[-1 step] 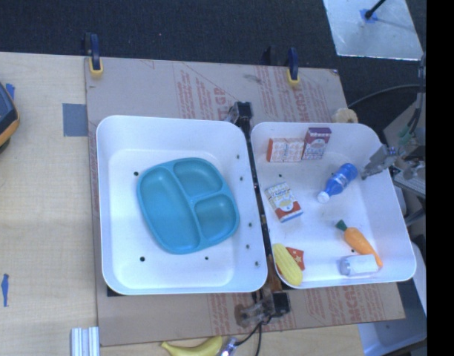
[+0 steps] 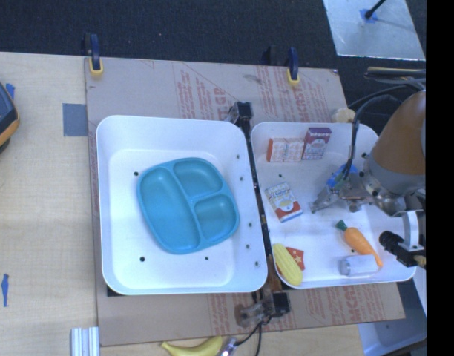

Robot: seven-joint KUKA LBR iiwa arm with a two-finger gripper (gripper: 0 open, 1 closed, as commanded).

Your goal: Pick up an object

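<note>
- Overhead, from the one camera, I count two white bins side by side: the left bin (image 2: 116, 273) and the right bin (image 2: 316, 277).
- One blue plate (image 2: 188, 204) with three compartments lies in the middle of the left bin, and I see nothing else in that bin.
- My count for the right bin is six things: one carton (image 2: 317, 142) with a purple top at the far wall, one pale box (image 2: 285, 150) touching its left side, one small packet (image 2: 283, 201) with a red edge near the middle, one corn cob (image 2: 288, 264) at the near left corner, one carrot (image 2: 359, 242), and one grey can (image 2: 357, 266) lying on its side just below the carrot.
- One arm (image 2: 402, 143) comes in from my right, its orange band over the right bin's far right part.
- My gripper (image 2: 332, 196) is low over the right bin, right of centre, pointing left.
- Its fingers are too blurred against the metal for me to judge, so I cannot tell whether it is wide or narrow, and I see nothing between them.
- Nearest the gripper is the carrot, just below and to its right, apart from it; the packet lies to its left, also apart.
- Two blue clamps (image 2: 94, 52) hold the cardboard at the far edge, and one banana (image 2: 192, 345) lies at the near edge.
</note>
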